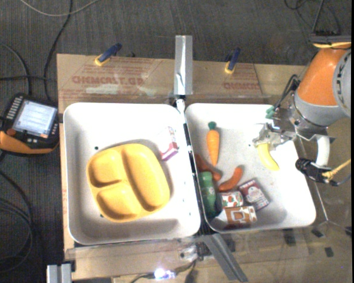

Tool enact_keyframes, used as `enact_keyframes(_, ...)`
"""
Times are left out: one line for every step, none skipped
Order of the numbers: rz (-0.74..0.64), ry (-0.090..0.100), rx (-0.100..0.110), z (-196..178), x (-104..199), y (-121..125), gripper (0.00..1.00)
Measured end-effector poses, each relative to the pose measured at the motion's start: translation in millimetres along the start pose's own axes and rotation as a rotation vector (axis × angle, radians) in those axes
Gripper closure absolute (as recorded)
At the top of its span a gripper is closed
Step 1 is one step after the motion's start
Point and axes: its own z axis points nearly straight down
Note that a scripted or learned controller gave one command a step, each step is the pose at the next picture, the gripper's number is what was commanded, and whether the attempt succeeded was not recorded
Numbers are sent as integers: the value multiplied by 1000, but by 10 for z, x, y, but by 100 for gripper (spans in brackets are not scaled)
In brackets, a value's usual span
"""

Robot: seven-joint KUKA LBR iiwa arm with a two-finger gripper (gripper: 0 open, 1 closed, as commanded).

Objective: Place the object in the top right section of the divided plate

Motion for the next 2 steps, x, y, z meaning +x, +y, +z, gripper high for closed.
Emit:
enact_keyframes(-82, 1, -1, -293, -316, -248, 100)
enact_keyframes(-86, 2, 3, -365, -306, -243, 100)
